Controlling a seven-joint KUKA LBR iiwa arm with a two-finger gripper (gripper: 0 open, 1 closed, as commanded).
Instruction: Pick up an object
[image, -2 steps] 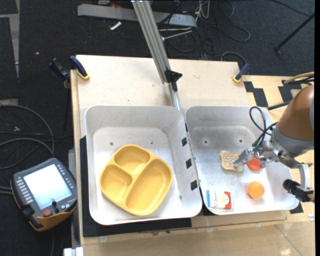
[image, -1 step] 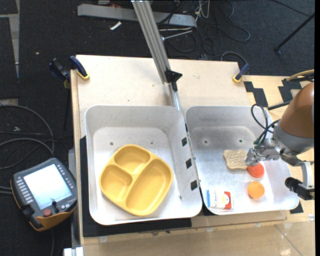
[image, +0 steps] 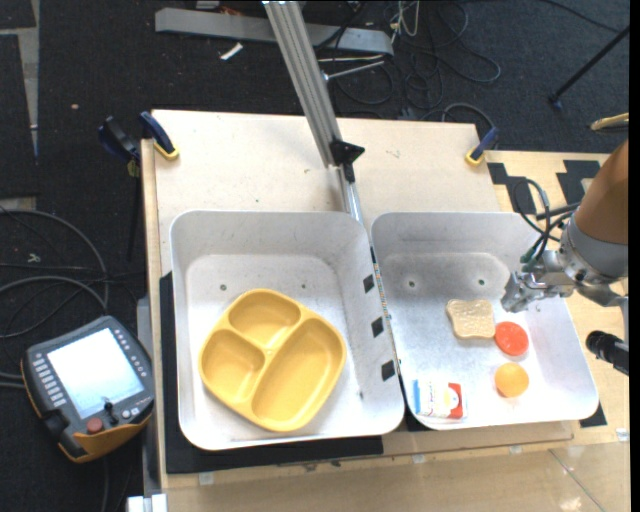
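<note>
In the right bin lie a tan slice of toast, a red round tomato-like piece, a small orange ball and a white carton with red and blue print. My gripper hangs at the bin's right side, just above and to the right of the toast and directly above the red piece. Nothing shows between its fingers. The arm's wrist hides the bin's right wall behind it.
The left bin holds a yellow divided plate. A metal pole slants in from the top to the seam between the bins. A teach pendant lies off the bench at the left.
</note>
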